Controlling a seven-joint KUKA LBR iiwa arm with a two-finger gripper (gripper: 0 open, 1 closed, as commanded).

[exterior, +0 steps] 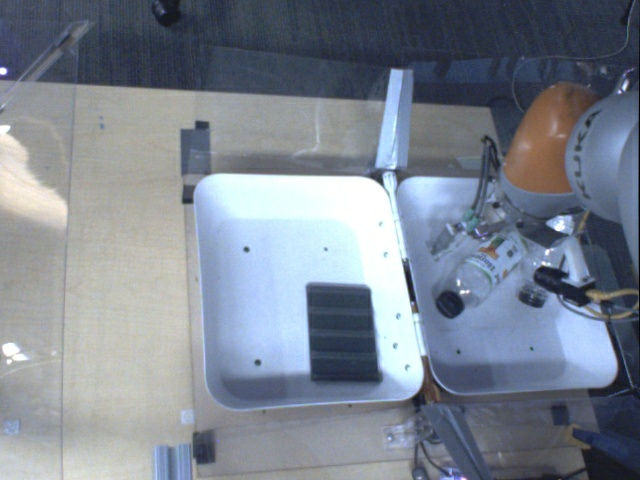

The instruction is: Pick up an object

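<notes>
Apparently on its side, bottle (481,271) in right bin (590,363), cap lower-left.

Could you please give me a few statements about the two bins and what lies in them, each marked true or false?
1. A dark ribbed block lies in the left bin. True.
2. The bottle lies in the left bin. False: it lies in the right bin.
3. The bottle lies on its side, with its dark cap toward the left bin. True.
4. The ribbed block touches the bottle. False: they lie apart, in separate bins.
5. The arm reaches over the right bin. True.
6. The ribbed block sits at the far edge of its bin. False: it sits toward the near edge.
</notes>
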